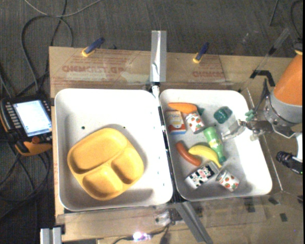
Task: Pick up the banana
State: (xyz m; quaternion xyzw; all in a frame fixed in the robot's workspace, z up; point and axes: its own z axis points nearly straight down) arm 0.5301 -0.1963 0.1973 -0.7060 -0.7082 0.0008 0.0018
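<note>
Far left: a handheld pendant (26, 118) with a lit screen sits off the bench, cables trailing across the dark floor around it
Back edge: cardboard sheet (107, 67) under the bins, pinned by two blue-and-yellow clamps (93, 47), and a metal upright (158, 55) stands between them
Left bin: the left bin (66, 151) carries one thing, a yellow divided plate (105, 162), three compartments, lying at a slant toward the bin's near side
Right bin: over we go to the right bin (256, 174), and it's crowded
Right bin, back left: an orange carrot (182, 107) along the rear wall, a small carton (175, 122) just below it, a strawberry-print cup (194, 122) beside that
Right bin, middle: a red sausage (187, 154) lies aslant, and right beside it, touching on its right, there's the banana (203, 152), yellow, curved, roughly in the centre of the bin
Banana's neighbours: a green bottle (213, 140) runs along its upper right side; a black-and-white cow-print carton (201, 175) sits just in front
Right bin, front right: another strawberry-print cup (227, 180) tipped on its side
Right bin, back: a teal cup (222, 115) near the rear
Gripper: the gripper (233, 130) comes in from the right, poised over the bin's right half, near the green bottle, up and right of the banana
Fingers: nothing seen between them; how far apart they stand, I can't tell
Arm: grey wrist and orange band (290, 85) at the right edge
</note>
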